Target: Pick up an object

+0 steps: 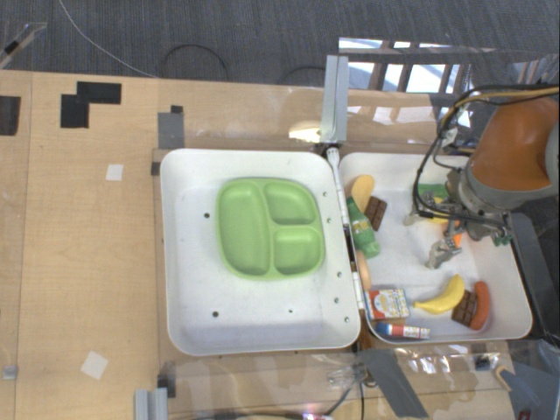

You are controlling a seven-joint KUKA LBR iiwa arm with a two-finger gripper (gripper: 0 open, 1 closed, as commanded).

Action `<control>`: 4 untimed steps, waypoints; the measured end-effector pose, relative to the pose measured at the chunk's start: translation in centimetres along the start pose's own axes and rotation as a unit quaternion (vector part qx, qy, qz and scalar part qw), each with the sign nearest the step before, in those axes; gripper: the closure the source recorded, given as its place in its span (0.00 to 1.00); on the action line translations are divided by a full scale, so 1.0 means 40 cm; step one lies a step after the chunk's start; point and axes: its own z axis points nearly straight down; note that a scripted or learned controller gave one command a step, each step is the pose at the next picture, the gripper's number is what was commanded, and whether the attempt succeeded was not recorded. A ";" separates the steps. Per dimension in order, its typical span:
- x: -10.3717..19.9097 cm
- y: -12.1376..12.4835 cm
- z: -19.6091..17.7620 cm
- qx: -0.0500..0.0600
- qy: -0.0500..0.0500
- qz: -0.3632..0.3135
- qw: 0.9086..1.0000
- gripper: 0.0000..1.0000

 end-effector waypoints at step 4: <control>0.006 0.116 -0.003 -0.001 -0.002 0.026 1.000 0.00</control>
